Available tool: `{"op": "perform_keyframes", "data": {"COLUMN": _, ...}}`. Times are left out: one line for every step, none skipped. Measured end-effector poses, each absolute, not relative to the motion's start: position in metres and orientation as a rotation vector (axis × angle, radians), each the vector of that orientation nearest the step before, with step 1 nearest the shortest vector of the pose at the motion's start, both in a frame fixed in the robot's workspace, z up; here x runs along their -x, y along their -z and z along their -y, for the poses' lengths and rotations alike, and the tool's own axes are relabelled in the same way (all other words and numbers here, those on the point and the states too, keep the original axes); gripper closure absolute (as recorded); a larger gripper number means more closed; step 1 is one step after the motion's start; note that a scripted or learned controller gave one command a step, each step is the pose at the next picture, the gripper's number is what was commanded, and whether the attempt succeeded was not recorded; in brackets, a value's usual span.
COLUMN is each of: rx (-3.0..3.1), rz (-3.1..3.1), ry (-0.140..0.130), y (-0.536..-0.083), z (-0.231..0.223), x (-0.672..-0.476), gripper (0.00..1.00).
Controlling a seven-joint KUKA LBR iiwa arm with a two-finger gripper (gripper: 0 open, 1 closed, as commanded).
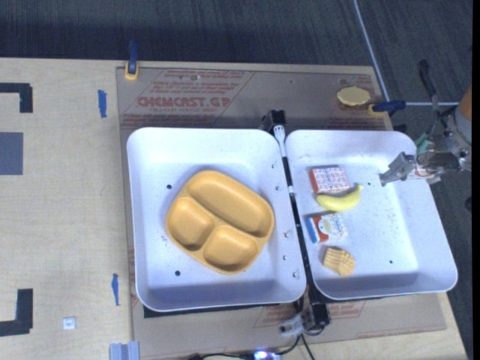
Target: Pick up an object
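Hovering pincer (395, 169), grip state unclear, banana (339, 198) nearby, yellow tray (218, 220) leftward

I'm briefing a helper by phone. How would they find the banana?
Look at the right bin, where four small items sit along its left side. The banana is second from the top, below a red-and-white packet and above a carton. It is the only curved, plain yellow one; the waffle is squarish.

hand (395, 169) at right, angled leftward
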State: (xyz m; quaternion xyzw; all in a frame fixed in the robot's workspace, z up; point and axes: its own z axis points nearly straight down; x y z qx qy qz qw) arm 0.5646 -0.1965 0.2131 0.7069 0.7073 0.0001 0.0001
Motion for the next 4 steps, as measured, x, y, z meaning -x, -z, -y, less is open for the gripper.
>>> {"op": "perform_keyframes", "data": {"rx": -2.219, "rz": -2.221, "ry": -0.003, "y": -0.086, "z": 0.163, "x": -0.540, "gripper": 0.00}}
{"op": "perform_keyframes", "data": {"rx": -2.209, "rz": -2.179, "ry": -0.003, "y": -0.089, "z": 0.109, "x": -0.484, "gripper": 0.00}}
{"op": "perform_keyframes", "data": {"rx": -2.210, "rz": -2.172, "ry": 0.001, "y": -0.090, "z": 0.107, "x": -0.484, "gripper": 0.00}}
{"op": "perform_keyframes", "data": {"rx": -2.206, "rz": -2.168, "ry": -0.002, "y": -0.100, "z": 0.107, "x": -0.486, "gripper": 1.00}}
